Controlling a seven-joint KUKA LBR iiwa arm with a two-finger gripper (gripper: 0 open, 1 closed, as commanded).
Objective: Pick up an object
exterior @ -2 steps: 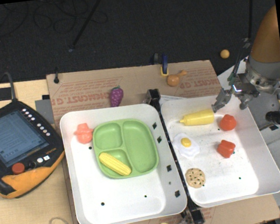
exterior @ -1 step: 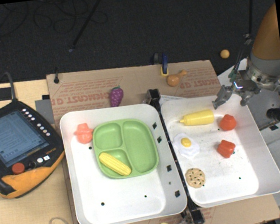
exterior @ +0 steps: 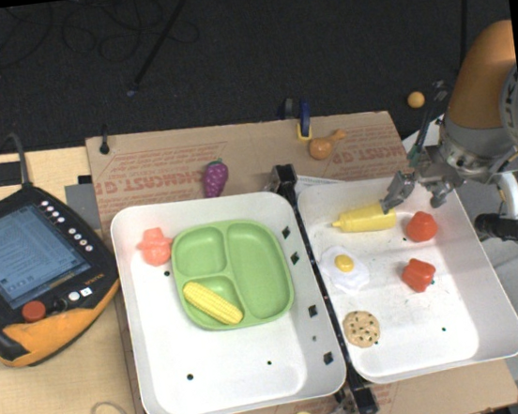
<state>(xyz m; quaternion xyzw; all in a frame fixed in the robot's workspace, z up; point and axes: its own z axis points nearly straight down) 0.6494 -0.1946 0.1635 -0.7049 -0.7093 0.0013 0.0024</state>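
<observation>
Claw (exterior: 417,186) first: I see it hanging over the upper part of the right bin (exterior: 500,312), its two dark fingers splayed apart with nothing between them, so it is released and empty. One finger (exterior: 396,195) points down-left toward the tip of the yellow mustard bottle (exterior: 365,221), which lies on its side just beside it; the other sits above the red tomato (exterior: 421,226). Either could be the thing to pick, and I judge the bottle the likelier, since the claw is nearest its right end.

To do this well I would centre over the bottle's body, not its tip, and turn the wrist so the fingers close across its narrow width, not along its length. A grip at the very end would probably let it pivot out. I would also descend straight, because the tomato is close and a slanted approach could nudge it.

Further out in the same bin lie a fried egg (exterior: 344,266), a red pepper (exterior: 418,274) and a cookie (exterior: 361,327), all well apart from the claw. The left bin (exterior: 167,374) holds a green divided plate (exterior: 233,273) with a corn cob (exterior: 213,303) in it, and a pink piece (exterior: 153,246) beside it.
</observation>
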